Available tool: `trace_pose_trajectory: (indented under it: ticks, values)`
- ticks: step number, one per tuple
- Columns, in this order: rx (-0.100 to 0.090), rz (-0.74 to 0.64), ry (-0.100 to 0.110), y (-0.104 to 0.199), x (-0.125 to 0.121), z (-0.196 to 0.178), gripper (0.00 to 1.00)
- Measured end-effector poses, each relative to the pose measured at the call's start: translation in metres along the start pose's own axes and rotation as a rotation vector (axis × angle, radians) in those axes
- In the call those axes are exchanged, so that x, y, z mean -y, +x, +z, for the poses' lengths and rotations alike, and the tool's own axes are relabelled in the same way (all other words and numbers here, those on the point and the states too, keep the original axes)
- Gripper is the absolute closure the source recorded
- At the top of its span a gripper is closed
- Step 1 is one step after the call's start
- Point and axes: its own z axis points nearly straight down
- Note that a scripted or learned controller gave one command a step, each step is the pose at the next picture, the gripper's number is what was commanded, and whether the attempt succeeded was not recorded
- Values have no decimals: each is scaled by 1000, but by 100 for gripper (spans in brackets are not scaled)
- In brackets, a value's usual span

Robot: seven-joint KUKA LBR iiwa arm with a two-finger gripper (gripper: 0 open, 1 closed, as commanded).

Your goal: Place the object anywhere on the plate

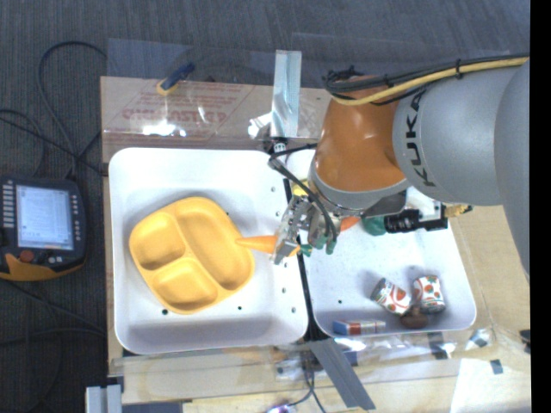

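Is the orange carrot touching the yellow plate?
Touching, it seems. In the camera view the carrot's pointed tip overlaps the yellow plate's right rim, with no white bin floor showing between them.

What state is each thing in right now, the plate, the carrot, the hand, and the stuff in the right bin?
Plate: upright in the left bin, nothing on it.
Carrot: held in the hand, tip over the plate's right edge.
Cans: lying on their sides in the right bin.
Marker: lying flat.

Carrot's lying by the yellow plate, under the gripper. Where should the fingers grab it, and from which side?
Probably the carrot's thicker end by the gripper, coming from above, fingers straddling its width. It lies flat, narrowing toward the yellow plate, so that tip gives less to pinch.
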Motion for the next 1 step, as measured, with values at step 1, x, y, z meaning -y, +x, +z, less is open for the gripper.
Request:
trace_pose_trajectory:
  ticks: [1]
  values:
    - [-1, 53, 1, 48, -72, 6, 100]
